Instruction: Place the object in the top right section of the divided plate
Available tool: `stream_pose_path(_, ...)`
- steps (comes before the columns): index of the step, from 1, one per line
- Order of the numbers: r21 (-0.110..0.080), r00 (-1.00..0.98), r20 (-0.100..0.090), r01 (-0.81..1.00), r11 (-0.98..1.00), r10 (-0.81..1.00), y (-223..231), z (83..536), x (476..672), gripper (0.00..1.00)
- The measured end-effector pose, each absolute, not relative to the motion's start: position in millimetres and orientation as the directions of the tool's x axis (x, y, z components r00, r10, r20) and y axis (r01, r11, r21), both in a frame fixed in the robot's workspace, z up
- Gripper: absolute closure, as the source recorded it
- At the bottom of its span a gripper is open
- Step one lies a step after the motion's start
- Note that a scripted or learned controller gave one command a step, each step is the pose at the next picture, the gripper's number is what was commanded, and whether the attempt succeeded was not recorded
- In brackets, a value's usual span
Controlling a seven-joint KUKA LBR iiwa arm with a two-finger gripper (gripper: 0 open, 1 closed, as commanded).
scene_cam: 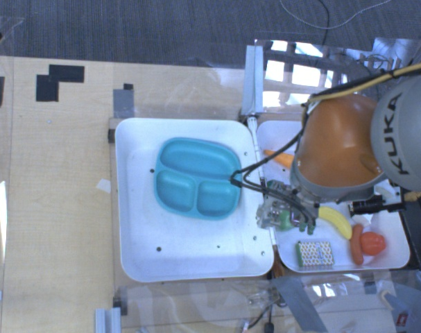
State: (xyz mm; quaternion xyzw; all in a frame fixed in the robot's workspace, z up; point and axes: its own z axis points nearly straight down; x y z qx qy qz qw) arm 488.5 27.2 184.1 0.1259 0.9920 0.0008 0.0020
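Note:
A blue divided plate lies in the left white bin, with one long section at the back and two smaller ones at the front. My gripper hangs low over the wall between the two bins, just right of the plate's front right corner. Something small and green shows at its tip; I cannot tell whether it is gripped. The arm's orange band hides much of the right bin.
In the right bin lie a yellow banana, a red tomato-like piece, a reddish sausage-like piece, a checked green-and-white block and an orange piece. A metal frame stands behind the bins.

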Motion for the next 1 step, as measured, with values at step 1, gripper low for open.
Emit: stream_pose_path(1,0.003,-0.964,-0.004,0.267,0.964,0.267,117.3,205.8,488.2,1.0)
